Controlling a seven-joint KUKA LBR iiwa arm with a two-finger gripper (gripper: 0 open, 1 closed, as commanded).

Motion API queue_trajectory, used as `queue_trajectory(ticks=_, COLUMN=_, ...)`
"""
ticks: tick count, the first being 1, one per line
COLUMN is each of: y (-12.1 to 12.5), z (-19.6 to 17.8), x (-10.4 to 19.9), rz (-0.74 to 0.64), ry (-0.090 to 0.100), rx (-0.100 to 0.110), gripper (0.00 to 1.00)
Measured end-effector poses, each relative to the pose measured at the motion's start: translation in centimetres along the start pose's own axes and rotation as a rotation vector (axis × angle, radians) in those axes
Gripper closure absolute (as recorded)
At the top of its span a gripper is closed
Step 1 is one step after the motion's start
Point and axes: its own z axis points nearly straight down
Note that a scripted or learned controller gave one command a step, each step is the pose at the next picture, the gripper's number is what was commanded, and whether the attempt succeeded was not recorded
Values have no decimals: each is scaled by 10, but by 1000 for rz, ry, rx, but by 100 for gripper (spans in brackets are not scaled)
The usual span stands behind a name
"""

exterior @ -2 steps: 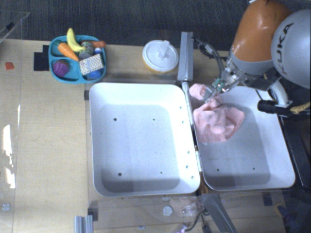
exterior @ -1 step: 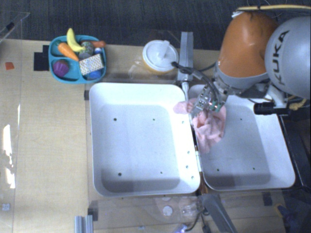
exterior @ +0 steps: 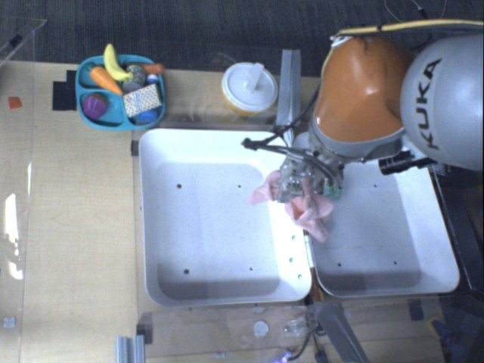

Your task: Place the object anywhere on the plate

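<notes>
since the gripper (exterior: 306,181) sits right over the seam between the two bins, near the middle of the frame, that's where to start. the fingers look clenched on the pink cloth (exterior: 302,201) — it bunches up between them, one flap sticking out toward the left of the frame and a longer fold drooping down and a bit right. so the cloth is hanging from the gripper at the right edge of the left bin (exterior: 204,218), spilling over the rim toward the right bin (exterior: 393,233). there's a bit of teal by the fingers too, can't tell what that is.

the thing the next move hangs on: the blue plate (exterior: 121,119) is way off in the upper left of the frame, outside both bins, well apart from the gripper. so the carry would be left and up across the whole left bin, and the drooping fold probably trails behind. the plate is already crowded with toy food — banana (exterior: 113,63), carrot (exterior: 104,79) and more — so landing room looks tight.

the arm comes in from the upper right, its orange band (exterior: 359,89) bulging just above the wrist, tool pointing down. a white lidded cup (exterior: 249,88) sits above the left bin, near the likely path.
</notes>
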Motion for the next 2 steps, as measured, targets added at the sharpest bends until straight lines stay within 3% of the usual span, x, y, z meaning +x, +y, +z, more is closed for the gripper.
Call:
queue_trajectory(ticks=1, y=32, z=1, x=38, rz=-138, ry=2, rx=0, gripper=100)
queue_trajectory(ticks=2, y=31, z=1, x=38, rz=-138, ry=2, rx=0, gripper=0)
